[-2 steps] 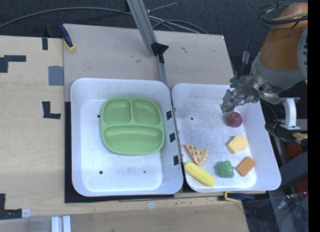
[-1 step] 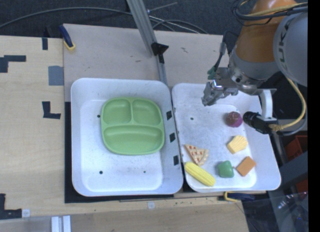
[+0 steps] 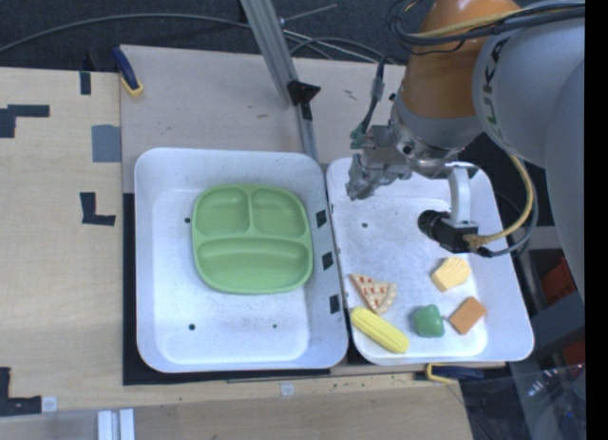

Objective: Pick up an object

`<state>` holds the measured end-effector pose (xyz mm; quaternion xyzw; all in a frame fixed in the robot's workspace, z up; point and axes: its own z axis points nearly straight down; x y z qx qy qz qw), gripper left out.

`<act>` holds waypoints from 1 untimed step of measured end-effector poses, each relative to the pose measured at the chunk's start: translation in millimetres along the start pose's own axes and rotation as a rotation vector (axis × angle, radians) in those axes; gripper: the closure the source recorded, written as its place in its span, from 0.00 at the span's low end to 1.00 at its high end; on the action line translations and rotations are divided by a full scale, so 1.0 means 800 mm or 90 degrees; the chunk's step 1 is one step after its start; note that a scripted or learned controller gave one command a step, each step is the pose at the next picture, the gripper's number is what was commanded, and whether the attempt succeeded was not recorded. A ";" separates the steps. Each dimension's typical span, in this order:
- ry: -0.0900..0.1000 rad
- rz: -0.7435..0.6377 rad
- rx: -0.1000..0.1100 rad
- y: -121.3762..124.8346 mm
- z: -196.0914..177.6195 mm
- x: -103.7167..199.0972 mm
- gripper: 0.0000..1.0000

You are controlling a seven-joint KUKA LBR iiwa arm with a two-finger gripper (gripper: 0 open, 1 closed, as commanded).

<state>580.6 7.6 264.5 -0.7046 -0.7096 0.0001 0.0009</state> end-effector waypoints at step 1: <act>-0.001 0.000 0.001 0.019 0.027 0.064 1.00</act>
